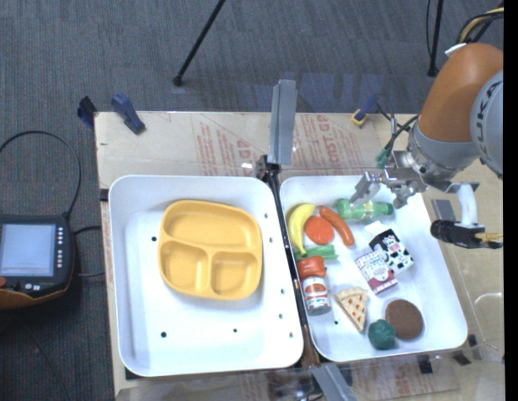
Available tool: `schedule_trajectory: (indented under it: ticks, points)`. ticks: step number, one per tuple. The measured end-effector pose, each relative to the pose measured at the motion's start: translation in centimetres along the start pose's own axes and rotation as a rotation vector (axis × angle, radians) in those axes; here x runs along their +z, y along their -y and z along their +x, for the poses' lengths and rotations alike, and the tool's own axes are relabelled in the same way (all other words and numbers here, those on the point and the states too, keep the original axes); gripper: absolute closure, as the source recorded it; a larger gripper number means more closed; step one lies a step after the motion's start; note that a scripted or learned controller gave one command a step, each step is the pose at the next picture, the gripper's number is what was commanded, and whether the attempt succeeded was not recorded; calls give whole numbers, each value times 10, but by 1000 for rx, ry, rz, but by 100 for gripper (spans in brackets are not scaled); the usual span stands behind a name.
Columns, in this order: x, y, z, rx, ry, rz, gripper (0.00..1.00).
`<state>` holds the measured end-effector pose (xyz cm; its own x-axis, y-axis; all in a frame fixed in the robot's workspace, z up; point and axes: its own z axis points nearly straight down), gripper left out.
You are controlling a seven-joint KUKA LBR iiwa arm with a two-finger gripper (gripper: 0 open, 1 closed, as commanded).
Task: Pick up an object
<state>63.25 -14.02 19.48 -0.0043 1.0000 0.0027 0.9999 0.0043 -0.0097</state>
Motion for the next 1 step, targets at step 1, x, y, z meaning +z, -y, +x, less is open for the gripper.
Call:
schedule_trajectory:
  ticks: [1]
  points:
    - [111,-3,39,-269,1,-1,0]
